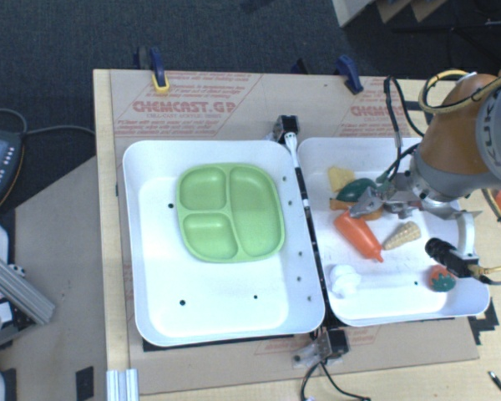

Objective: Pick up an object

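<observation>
Carrot (361, 236), tapered glossy orange plastic, lies beneath the gripper (366, 206); finger state unclear.

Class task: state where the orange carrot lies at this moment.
The orange carrot lies in the right bin, near its middle, just below the gripper and left of the beige cone.
</observation>
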Robot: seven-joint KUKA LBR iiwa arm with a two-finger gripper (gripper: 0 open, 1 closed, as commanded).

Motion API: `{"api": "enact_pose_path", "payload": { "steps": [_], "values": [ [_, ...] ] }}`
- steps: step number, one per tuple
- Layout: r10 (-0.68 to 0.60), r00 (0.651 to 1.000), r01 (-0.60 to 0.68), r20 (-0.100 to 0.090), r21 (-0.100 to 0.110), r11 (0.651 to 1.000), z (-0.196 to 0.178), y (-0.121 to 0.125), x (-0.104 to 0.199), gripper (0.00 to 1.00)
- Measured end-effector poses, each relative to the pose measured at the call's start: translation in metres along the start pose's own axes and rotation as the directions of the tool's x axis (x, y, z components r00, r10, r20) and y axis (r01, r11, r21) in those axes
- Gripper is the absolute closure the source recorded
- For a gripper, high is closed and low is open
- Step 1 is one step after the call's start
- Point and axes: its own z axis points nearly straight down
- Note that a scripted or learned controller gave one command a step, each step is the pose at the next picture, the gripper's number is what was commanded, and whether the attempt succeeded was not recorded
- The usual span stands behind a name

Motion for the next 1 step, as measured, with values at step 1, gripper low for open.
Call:
{"api": "enact_pose_path", "payload": {
  "steps": [1],
  "values": [
    [-0.001, 1.0, 0.001, -0.001, 0.0, 1.0, -0.0085, 0.0001, 0.0012, 1.0]
  ]
}}
